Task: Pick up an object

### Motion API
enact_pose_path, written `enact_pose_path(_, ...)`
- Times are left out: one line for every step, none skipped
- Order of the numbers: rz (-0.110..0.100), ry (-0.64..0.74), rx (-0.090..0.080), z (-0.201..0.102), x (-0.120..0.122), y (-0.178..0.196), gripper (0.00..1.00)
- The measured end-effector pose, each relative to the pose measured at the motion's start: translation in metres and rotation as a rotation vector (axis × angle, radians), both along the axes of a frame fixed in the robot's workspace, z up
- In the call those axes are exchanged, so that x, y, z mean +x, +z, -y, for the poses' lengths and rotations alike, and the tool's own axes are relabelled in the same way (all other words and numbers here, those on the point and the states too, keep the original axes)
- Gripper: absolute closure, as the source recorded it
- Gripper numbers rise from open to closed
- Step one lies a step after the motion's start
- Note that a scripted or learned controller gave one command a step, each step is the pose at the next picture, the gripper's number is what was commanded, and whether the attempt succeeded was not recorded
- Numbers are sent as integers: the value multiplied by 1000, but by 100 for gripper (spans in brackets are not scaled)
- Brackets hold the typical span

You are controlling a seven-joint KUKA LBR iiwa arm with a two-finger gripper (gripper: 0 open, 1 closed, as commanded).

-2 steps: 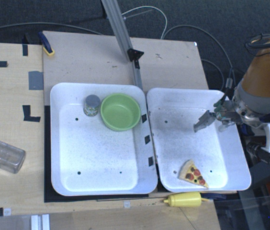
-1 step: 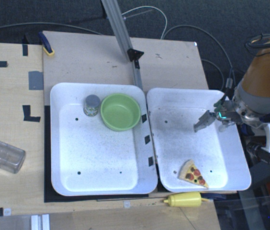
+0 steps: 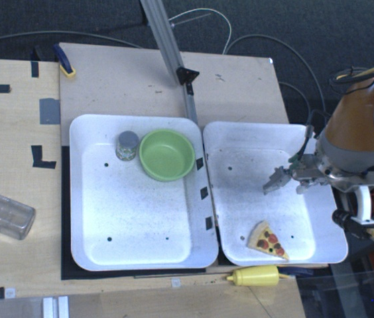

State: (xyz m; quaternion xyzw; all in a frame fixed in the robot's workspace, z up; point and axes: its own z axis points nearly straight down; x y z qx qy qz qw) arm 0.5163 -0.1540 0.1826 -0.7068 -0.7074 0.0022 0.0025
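Gripper [image 3: 281,179] hangs over the right bin [image 3: 240,138], can't tell its state. Pizza slice [image 3: 267,240] sits just below, near the front edge

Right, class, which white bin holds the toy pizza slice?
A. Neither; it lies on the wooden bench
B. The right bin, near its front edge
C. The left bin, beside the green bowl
B: the triangular toy pizza slice lies in the shallow white right bin, near the front edge, while the round green plastic bowl sits in the left bin.

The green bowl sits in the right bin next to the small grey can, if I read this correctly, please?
Not quite: the camera view shows the green bowl in the left bin, beside the small grey can.
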Motion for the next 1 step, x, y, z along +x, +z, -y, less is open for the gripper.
enact_pose_path(0, 1, 1, -2, -1, -44, 0)
